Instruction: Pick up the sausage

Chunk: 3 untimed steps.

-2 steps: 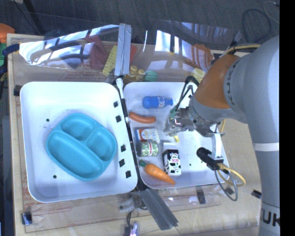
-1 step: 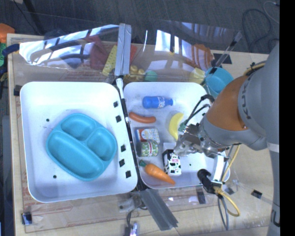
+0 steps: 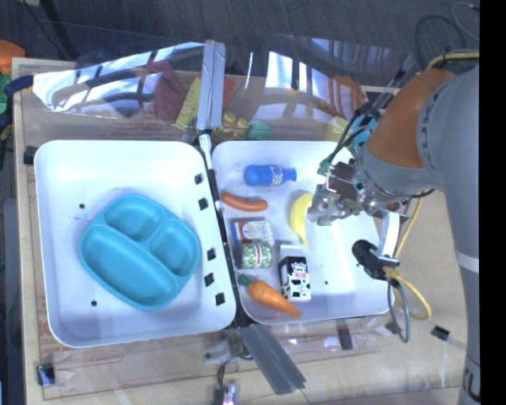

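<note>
The sausage is a small reddish-orange link lying in the right bin, near its left wall and just below a blue bottle. My gripper hangs over the middle of the right bin, to the right of the sausage and beside a yellow banana. Nothing shows between its fingers. The sausage lies apart from the gripper, roughly a banana's length to its left.
The right bin also holds a small can, a black-and-white cow carton and a carrot near the front wall. The left bin bears a blue divided plate. Cables hang from the arm at the right.
</note>
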### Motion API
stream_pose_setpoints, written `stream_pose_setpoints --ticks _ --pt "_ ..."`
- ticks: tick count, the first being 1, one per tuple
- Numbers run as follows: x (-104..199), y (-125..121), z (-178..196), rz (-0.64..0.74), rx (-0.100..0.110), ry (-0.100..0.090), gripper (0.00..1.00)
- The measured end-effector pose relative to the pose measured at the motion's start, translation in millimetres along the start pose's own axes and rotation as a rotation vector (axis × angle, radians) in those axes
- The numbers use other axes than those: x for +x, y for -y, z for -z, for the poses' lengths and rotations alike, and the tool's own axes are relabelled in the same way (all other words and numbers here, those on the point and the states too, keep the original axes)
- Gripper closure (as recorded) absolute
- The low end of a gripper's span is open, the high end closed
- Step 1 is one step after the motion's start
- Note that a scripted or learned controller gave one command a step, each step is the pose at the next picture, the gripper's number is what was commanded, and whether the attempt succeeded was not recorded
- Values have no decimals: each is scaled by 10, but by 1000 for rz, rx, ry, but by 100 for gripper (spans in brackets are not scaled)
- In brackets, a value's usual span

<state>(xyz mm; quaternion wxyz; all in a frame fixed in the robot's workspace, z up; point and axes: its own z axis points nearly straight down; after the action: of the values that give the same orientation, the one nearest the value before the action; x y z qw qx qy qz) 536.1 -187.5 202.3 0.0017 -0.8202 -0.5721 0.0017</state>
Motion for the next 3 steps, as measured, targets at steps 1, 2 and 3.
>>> stream_pose_setpoints --ticks 1,2,3 --pt "219 502 -203 4 5 1 100" --pt "162 694 -214 -9 4 1 100" --pt "708 597 205 83 1 1 100"
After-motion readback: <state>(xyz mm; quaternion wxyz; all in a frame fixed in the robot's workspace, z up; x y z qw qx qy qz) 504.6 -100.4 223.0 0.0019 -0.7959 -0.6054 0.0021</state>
